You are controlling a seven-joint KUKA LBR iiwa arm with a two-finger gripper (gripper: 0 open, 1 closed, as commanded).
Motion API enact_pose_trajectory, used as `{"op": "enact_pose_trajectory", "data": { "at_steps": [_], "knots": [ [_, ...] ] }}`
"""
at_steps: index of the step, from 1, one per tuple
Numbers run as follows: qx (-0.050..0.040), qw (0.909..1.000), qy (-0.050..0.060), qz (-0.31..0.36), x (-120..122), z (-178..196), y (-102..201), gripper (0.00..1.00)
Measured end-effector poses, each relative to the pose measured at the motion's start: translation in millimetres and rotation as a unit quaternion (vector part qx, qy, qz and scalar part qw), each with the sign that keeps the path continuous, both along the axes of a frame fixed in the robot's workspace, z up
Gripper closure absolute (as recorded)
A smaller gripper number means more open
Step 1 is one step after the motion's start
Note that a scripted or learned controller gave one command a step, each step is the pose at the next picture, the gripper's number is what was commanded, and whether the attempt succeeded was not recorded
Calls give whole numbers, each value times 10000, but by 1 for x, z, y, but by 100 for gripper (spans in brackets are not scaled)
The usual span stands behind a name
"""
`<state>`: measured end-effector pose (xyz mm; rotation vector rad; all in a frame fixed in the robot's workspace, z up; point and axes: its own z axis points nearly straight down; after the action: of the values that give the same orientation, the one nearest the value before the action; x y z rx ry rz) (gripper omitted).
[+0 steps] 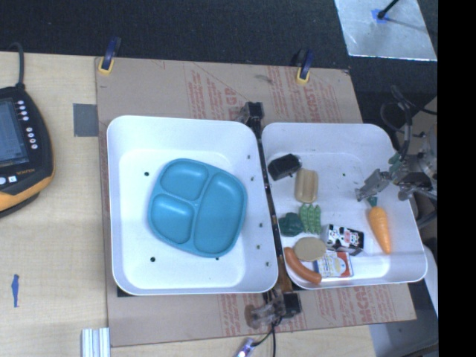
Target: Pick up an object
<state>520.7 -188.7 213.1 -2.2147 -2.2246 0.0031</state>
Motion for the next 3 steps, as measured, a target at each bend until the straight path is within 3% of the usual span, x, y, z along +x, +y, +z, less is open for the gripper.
{"op": "enact_pose_trajectory", "data": {
  "at_steps": [1, 2, 3],
  "knots": [
    [-5, 10000, -1, 15, 57, -26, 70, 0],
    [-6, 10000, 14, 8, 70, -104, 85, 0],
    [-4, 10000, 17, 13, 69, -122, 93, 0]
  ]
}}
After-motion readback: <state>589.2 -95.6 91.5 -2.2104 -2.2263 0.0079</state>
